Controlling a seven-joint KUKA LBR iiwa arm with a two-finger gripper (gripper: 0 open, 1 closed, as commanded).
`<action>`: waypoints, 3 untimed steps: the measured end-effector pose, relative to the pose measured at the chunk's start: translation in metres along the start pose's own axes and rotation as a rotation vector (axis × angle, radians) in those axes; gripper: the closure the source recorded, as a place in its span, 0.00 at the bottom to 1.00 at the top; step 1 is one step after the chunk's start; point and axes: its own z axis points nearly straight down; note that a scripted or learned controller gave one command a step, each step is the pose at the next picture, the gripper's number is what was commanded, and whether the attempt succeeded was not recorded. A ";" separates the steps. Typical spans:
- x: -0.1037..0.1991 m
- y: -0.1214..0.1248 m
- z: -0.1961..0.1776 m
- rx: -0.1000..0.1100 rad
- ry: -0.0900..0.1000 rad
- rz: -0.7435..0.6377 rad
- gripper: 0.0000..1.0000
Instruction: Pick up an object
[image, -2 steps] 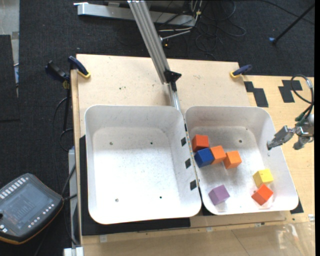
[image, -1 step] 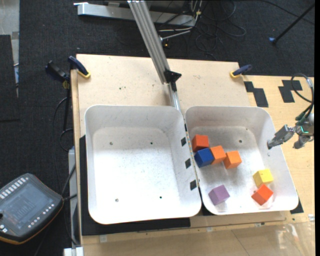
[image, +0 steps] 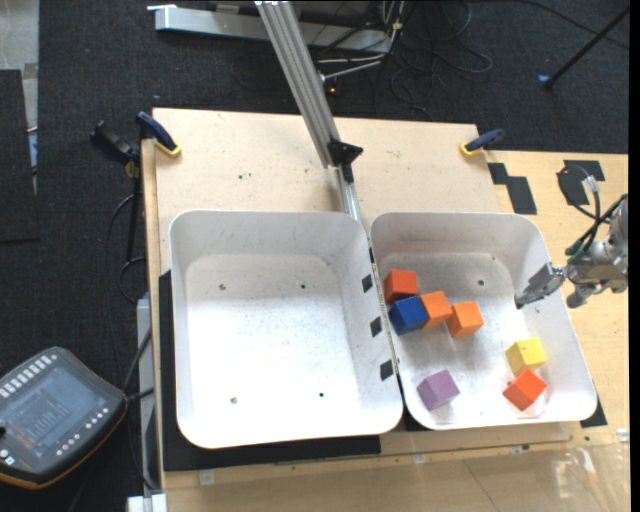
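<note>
Left bin (image: 200, 250) bare-floored, wide room inside. Right bin (image: 470, 235) holds all cubes; its upper floor is open. Pincer (image: 545, 285) sits at the right bin's right rim, above the wall, touching no cube — whether released or clenched, cannot tell. Cluster near the divider: orange cube (image: 401, 283), blue cube (image: 408, 315), two more orange ones — touching, tight for entry. Yellow cube (image: 526, 353) and red cube (image: 525, 389) lie near the right wall; purple cube (image: 438, 389) stands apart on the tabletop side nearest the camera.
</note>
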 end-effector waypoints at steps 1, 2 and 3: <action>-0.001 -0.010 0.058 0.002 0.001 0.002 0.00; -0.001 -0.003 0.117 -0.010 -0.005 0.001 0.00; -0.001 -0.005 0.107 -0.007 -0.002 0.001 1.00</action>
